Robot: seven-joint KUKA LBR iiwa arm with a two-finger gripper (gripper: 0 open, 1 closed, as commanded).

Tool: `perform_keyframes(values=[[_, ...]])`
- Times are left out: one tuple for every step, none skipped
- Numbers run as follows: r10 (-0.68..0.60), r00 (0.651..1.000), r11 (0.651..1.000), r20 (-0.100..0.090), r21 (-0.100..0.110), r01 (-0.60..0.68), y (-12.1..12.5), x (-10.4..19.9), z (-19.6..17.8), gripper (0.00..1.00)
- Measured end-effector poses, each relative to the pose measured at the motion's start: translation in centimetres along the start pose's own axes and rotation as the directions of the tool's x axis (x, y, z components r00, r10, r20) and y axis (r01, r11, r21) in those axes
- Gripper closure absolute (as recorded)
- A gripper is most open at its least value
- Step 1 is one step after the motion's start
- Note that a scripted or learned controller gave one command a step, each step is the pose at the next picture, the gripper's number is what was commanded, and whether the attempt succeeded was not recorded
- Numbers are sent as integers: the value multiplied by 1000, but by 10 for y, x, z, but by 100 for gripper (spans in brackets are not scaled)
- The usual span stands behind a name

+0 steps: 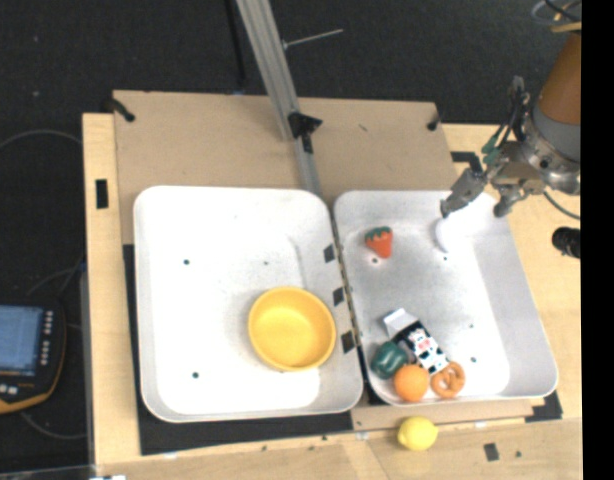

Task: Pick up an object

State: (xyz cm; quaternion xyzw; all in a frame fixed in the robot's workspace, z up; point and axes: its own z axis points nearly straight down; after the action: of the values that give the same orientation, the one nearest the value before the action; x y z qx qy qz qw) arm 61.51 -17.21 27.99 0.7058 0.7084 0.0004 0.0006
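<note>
My gripper (482, 200) hangs over the far right corner of the right bin (507, 298), its two fingers spread apart with nothing between them. A red strawberry (379, 241) lies in the right bin's far left part, well to the left of the gripper. At the bin's near edge sit a green object (390, 358), a black-and-white box (417, 338), an orange ball (411, 384) and a brown pretzel (448, 379). A yellow bowl (291, 328) rests in the left bin (187, 268).
A yellow lemon (417, 433) lies on the bench outside the right bin's near edge. A grey metal pole (272, 58) slants up from between the bins at the back. A handheld pendant (22, 353) lies at the far left.
</note>
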Motion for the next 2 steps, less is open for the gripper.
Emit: perform_keyframes(values=[[0, 1000, 1000, 0, 0, 0, 0, 0, 0, 0], [0, 1000, 1000, 2, 6, 0, 7, 1, 58, 0]])
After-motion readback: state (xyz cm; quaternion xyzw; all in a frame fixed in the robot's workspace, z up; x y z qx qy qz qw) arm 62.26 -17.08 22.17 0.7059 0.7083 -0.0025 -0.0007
